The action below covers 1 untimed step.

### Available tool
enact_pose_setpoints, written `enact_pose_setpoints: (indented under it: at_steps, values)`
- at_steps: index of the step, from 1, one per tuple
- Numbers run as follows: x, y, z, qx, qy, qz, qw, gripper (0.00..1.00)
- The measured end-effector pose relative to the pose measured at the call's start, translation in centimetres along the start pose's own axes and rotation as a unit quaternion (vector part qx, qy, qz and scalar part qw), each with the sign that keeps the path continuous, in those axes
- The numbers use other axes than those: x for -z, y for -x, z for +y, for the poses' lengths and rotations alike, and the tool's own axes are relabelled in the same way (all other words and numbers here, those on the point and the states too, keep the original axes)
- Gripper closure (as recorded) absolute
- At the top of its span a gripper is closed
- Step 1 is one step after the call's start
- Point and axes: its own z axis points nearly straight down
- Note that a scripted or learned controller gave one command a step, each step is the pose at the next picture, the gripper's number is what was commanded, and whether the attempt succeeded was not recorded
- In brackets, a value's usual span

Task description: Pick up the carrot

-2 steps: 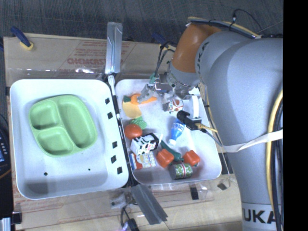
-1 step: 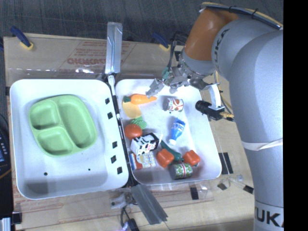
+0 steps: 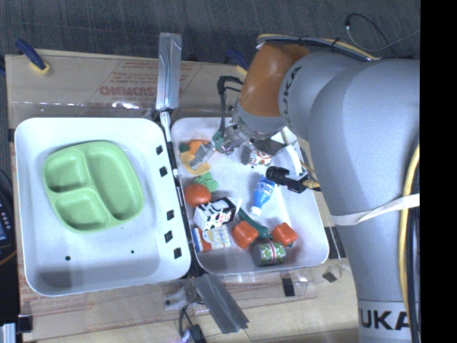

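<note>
Metal gripper sits low in the right bin, far end; finger state cannot be determined. Carrot lies just left of it. Orange-banded wrist rises rightward into the grey arm.

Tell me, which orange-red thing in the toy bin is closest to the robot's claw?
The small orange piece at the bin's top left, just left of the gripper. The other three lie lower: one by the divider, two near the bottom.
</note>
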Motion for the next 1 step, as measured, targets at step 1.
enact_pose_setpoints:
  at_steps: [1]
  values:
    - [13.15, -1.35, 0.75, -0.002, 0.005, -0.003, 1.0000, 0.00]
